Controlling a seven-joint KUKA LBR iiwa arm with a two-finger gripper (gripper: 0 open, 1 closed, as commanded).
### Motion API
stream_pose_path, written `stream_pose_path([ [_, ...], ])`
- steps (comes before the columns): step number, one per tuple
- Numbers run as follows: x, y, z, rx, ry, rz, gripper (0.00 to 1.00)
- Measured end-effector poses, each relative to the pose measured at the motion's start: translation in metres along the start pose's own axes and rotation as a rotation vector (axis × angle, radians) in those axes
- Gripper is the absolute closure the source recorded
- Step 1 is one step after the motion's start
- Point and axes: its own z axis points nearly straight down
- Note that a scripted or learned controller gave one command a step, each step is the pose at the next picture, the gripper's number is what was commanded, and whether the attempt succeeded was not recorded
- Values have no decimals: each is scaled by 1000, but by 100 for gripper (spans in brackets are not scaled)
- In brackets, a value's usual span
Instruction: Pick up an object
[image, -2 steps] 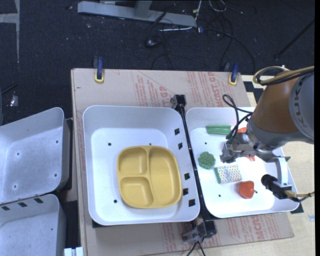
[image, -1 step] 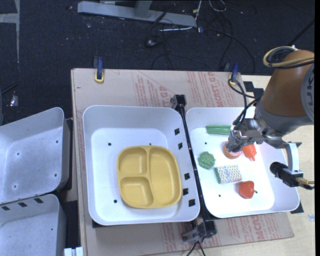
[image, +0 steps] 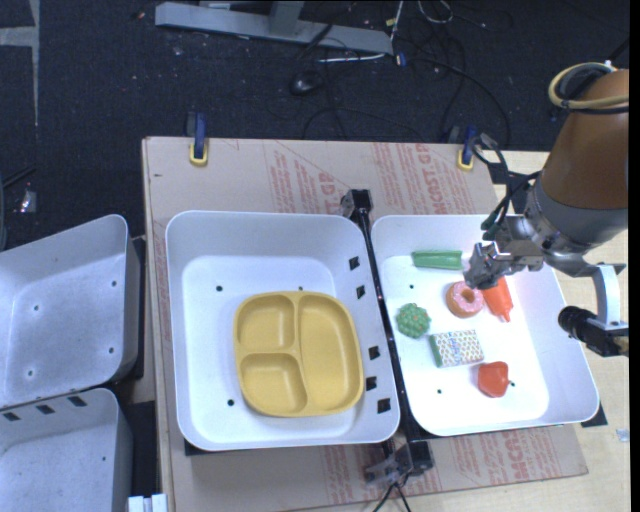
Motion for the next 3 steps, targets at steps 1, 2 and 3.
stream_pose_path([
  [1,48,4,18,7,3,-4,100],
  [2,100,2,35,8,3,-4,100],
  [3,156,-5,45,7,3,-5,100],
])
